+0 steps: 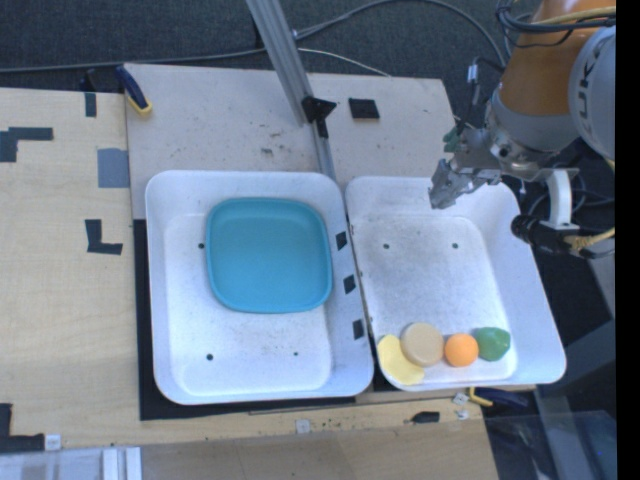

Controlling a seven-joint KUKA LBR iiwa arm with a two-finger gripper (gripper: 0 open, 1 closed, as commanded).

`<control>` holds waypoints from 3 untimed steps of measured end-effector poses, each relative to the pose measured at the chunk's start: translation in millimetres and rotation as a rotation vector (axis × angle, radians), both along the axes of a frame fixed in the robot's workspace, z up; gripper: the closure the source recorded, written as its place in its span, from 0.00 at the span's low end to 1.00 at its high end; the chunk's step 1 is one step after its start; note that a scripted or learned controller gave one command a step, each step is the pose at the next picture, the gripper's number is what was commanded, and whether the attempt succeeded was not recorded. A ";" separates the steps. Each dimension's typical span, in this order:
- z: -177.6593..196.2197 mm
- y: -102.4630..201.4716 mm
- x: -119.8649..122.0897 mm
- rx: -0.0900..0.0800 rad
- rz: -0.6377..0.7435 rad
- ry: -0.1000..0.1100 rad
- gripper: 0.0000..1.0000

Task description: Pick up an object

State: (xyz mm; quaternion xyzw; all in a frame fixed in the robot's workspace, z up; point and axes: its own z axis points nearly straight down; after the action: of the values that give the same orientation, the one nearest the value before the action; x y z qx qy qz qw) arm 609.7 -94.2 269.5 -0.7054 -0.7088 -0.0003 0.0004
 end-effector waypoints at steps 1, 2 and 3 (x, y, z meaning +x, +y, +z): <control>-9.9 44.4 19.0 0.000 -0.001 0.001 1.00; -24.0 86.6 25.0 -0.001 -0.001 0.002 1.00; -24.0 143.9 28.7 0.000 0.000 0.001 1.00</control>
State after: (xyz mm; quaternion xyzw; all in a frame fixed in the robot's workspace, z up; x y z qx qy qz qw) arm 638.4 49.8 245.5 -0.7053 -0.7089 -0.0001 0.0007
